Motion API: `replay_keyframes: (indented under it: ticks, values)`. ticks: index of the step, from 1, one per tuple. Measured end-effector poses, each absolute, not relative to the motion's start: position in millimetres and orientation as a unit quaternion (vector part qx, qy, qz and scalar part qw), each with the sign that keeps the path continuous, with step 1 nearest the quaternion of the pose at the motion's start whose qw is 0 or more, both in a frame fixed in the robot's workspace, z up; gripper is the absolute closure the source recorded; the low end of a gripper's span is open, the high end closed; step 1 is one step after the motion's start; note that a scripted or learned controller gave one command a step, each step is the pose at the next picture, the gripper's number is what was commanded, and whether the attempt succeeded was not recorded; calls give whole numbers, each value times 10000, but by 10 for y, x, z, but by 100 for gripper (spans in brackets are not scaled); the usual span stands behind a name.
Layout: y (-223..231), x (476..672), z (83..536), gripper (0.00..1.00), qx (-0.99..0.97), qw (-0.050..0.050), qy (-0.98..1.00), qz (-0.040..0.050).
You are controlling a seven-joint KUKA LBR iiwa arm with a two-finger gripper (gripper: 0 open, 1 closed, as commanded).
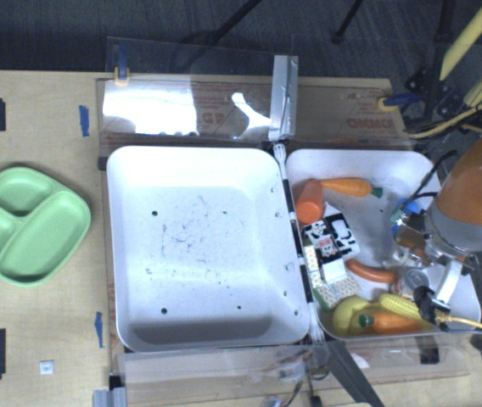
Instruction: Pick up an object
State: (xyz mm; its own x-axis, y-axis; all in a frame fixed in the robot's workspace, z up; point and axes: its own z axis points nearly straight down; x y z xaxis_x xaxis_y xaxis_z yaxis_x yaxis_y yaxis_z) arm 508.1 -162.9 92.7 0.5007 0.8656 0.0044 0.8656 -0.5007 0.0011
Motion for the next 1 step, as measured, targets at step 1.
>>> replay_keyframes:
  ticks: [1]
  values:
    - [-1504, 5417, 1879, 100, -8288, 23, -5595, 18]
